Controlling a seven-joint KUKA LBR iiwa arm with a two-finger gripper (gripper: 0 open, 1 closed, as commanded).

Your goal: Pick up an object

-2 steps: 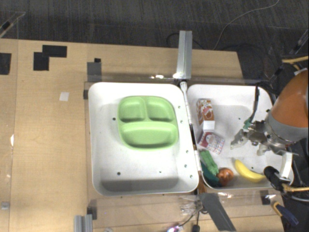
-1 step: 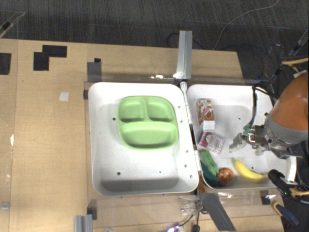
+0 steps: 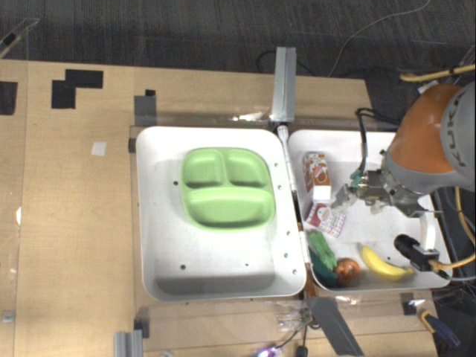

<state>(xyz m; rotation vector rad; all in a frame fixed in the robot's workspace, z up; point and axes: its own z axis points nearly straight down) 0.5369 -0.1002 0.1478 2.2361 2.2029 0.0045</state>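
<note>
While the pincer (image 3: 355,192), grip unreadable, hovers, a smooth curved banana (image 3: 385,264) lies nearby

Green plate (image 3: 226,187) in left bin (image 3: 156,222); banana (image 3: 384,263), gripper (image 3: 355,192) in right bin (image 3: 372,141)

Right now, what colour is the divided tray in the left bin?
Light green; the divided tray shows best in the camera view.

Green divided plate (image 3: 226,187) in a white bin (image 3: 160,222); yellow banana (image 3: 383,264); red-and-white packet (image 3: 317,171); orange-banded grey arm (image 3: 431,143).
</note>
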